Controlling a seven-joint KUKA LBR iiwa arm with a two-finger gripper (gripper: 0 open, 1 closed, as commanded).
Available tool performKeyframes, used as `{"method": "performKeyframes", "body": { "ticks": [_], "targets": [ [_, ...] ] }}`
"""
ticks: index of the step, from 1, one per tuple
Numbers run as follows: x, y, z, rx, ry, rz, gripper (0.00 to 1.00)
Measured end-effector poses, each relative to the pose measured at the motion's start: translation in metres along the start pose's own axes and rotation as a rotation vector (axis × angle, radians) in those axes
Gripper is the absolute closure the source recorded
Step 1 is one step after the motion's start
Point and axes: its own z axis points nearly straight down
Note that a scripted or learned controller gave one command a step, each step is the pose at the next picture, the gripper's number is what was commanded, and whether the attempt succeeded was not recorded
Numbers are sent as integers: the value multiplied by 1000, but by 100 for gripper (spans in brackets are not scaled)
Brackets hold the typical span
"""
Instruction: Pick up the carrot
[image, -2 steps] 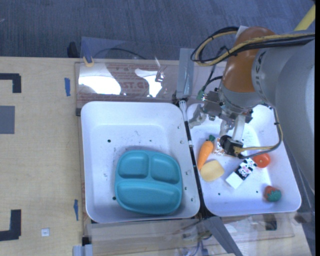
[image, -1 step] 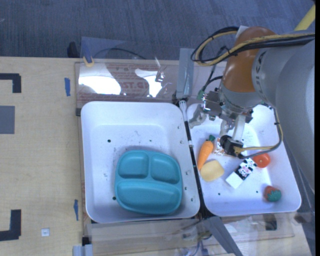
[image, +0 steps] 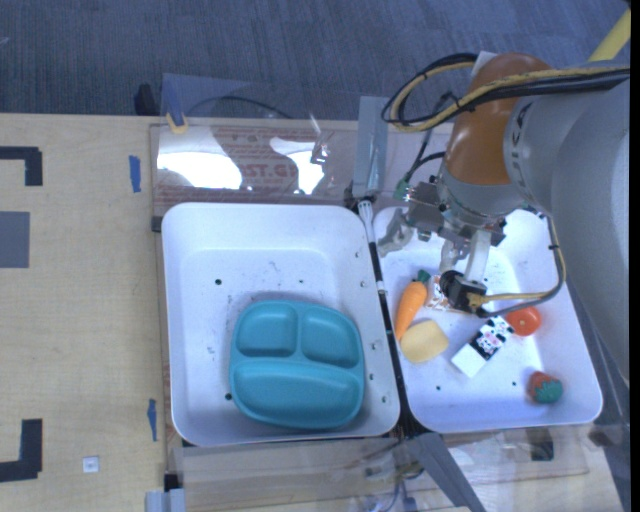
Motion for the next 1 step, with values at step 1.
{"method": "performKeyframes", "body": {
  "ticks": [1],
  "targets": [
    [0,0,0,0,0,0,0]
  ]
}}
